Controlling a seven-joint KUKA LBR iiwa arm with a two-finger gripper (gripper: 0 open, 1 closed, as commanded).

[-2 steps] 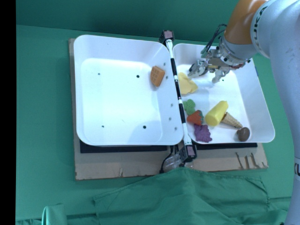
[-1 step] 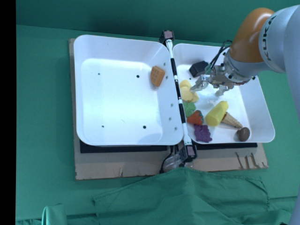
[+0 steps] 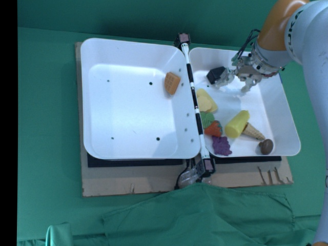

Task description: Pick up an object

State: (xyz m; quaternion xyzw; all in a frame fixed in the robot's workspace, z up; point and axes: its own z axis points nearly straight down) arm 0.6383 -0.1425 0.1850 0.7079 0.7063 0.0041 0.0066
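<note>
**My tool over the right bin, a black object at its tip**

My arm (image 3: 302, 24) comes in from the right side, and my tool (image 3: 237, 78) hangs over the far part of the right bin (image 3: 287, 132). Just to the left of the tool there is a small black object (image 3: 217, 75). It looks touching the tip of the tool, but I cannot tell whether it sits between the fingers or only beside them — the view is too small and the metal parts blur together. For the same reason I cannot tell if my tool is spread or pressed together.

Lower in the same bin lie the other things. A yellow piece (image 3: 206, 100) is close to the divider (image 3: 193, 94) between the bins, with a green piece (image 3: 206, 119) and a red-orange piece (image 3: 213, 129) just below it, touching each other. A purple bunch of grapes (image 3: 221, 145) is nearer to the front wall. A yellow cup-like shape (image 3: 237, 124) lies tilted beside an ice-cream cone (image 3: 253, 131), and a small brown round object (image 3: 265, 146) rests in the front right corner.

In the left bin (image 3: 97, 137) one orange waffle-like piece (image 3: 172, 83) lies near the right wall, well apart from the rest. Both bins stand on a cardboard sheet (image 3: 102, 183) over the green tabletop (image 3: 46, 111) — a green cloth (image 3: 205, 214) covers the front.
</note>
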